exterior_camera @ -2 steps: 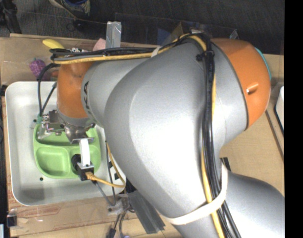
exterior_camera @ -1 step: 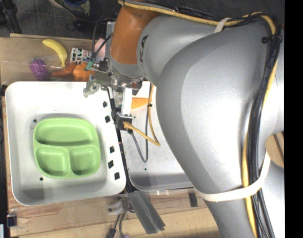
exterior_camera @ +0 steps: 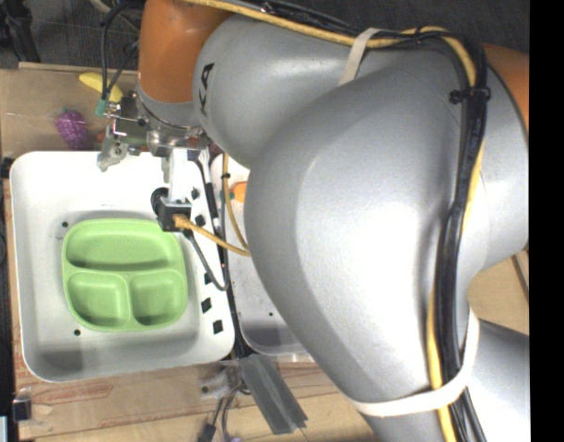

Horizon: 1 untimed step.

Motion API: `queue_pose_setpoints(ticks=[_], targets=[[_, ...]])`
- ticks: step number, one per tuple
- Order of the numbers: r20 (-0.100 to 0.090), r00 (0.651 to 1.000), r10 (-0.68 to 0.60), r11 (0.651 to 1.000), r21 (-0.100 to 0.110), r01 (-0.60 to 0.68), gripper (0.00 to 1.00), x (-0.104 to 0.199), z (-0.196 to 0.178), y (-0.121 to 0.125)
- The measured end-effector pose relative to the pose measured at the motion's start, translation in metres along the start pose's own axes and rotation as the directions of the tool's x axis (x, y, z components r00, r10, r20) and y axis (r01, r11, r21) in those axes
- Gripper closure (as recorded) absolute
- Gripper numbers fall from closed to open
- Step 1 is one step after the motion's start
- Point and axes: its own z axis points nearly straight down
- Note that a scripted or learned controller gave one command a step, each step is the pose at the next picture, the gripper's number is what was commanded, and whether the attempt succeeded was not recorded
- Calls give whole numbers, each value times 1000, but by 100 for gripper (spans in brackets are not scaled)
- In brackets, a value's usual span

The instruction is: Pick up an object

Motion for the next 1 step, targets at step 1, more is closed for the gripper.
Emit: queue_pose_setpoints(ticks=[1], targets=[[-1,1000,4,1000,-1,-4,0,8,-83,-122]])
